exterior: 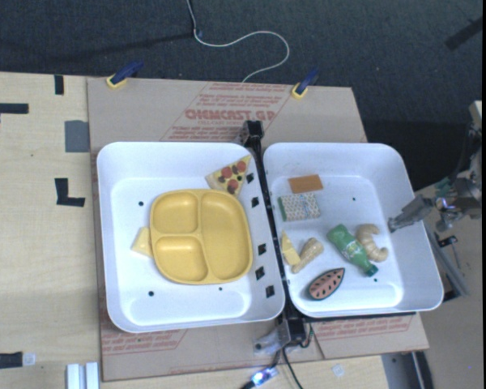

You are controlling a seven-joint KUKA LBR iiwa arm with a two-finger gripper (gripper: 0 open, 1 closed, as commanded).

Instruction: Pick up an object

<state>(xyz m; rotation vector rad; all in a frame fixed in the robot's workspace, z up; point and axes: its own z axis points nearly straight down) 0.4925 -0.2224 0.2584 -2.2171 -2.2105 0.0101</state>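
Green bottle (pixel 352 250) left of tool (pixel 401 219).

robot lab: taped bench (pixel 32 217), clamped bins (pixel 113 168)

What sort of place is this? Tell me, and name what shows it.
Probably a robot test bench in a lab. Two shallow white plastic bins sit side by side on printed cardboard clipped down at its corners, holding toy food: a yellow divided plate, a pizza slice, a green bottle.
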